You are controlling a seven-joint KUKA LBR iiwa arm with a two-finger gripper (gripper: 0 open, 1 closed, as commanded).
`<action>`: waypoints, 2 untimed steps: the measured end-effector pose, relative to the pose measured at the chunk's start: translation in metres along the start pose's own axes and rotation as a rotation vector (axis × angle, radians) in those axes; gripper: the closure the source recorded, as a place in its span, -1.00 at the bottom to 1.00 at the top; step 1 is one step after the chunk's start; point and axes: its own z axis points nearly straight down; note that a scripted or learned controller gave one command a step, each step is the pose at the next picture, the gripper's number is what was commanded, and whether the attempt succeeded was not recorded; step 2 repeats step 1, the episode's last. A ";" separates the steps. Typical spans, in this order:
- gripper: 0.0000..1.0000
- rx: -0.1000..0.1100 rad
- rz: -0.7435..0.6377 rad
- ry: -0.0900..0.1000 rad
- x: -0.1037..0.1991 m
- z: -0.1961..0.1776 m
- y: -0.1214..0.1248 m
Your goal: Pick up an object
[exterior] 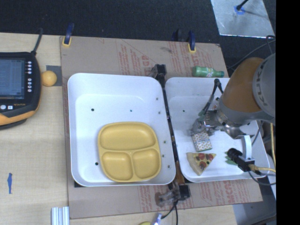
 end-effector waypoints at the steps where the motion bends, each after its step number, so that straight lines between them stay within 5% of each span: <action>1: 1.00 -0.005 0.005 0.002 0.061 -0.091 0.008; 2: 1.00 -0.005 0.005 0.002 0.061 -0.091 0.008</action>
